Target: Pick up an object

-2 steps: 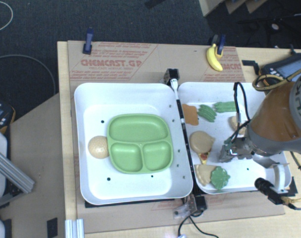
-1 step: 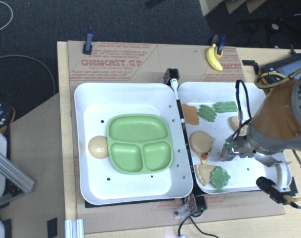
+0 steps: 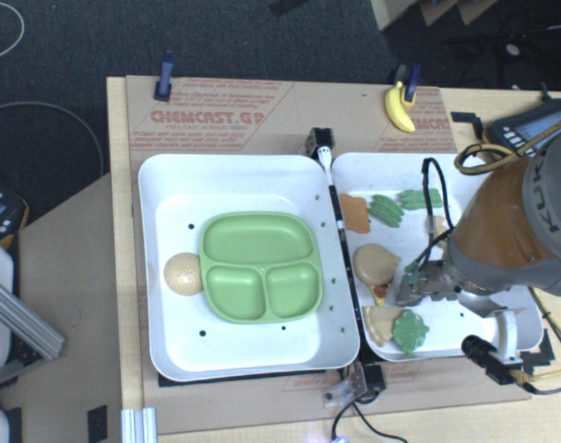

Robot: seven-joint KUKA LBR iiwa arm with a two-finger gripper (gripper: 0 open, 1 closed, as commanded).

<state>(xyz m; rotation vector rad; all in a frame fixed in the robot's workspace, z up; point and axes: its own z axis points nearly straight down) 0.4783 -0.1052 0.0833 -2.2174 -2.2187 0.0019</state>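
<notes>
Camera view: left bin holds green tray, tan ball.

This is looking like a robotics lab. A board printed with a maker's name is serving as the bench top, two white bins are sitting clamped on it, cables are trailing over dark carpet, and aluminium framing is standing well left of the jaws.
</notes>
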